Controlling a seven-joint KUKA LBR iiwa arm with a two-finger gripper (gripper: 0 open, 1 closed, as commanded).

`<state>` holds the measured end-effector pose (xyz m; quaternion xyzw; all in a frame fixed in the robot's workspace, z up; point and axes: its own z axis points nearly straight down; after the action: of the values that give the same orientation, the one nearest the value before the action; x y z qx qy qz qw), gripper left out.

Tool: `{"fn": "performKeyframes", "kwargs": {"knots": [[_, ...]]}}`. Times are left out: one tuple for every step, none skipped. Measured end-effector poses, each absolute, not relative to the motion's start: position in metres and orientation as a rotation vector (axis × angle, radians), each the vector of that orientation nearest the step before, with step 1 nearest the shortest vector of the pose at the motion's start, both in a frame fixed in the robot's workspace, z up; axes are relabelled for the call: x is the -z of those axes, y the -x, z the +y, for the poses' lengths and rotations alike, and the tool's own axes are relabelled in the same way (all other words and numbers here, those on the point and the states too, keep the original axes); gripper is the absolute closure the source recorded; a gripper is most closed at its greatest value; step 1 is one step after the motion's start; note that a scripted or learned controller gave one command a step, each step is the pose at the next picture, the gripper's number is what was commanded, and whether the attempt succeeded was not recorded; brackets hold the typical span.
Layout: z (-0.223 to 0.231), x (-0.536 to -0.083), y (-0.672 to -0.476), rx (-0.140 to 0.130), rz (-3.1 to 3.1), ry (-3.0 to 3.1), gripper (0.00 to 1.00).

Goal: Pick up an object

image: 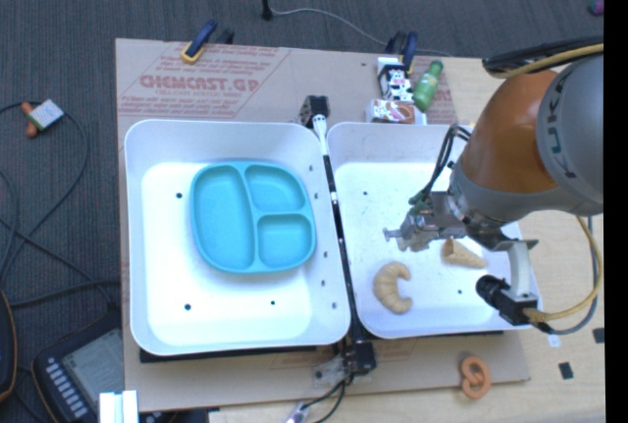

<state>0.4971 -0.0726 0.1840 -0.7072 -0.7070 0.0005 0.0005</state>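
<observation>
A tan croissant [393,287] lies near the front of the right bin [373,178]. A second pale pastry piece [462,254] lies further right, partly under the arm. My gripper [420,231] hangs low over the right bin's floor, just above and right of the croissant and left of the pale piece. The wrist hides the fingers from above. A blue three-compartment plate [253,217] rests in the left bin [167,313].
The grey and orange arm [530,151] covers the right bin's right side. Behind the bins stand a green bottle [426,85] and a small box [392,105]. An orange ring [475,376] lies on the cardboard in front. Clamps sit between the bins.
</observation>
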Motion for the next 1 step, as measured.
{"fn": "performKeyframes", "kwargs": {"knots": [[-0.0839, -0.1840, -0.5321, -0.001, -2.222, 2.220, 1.00]]}}
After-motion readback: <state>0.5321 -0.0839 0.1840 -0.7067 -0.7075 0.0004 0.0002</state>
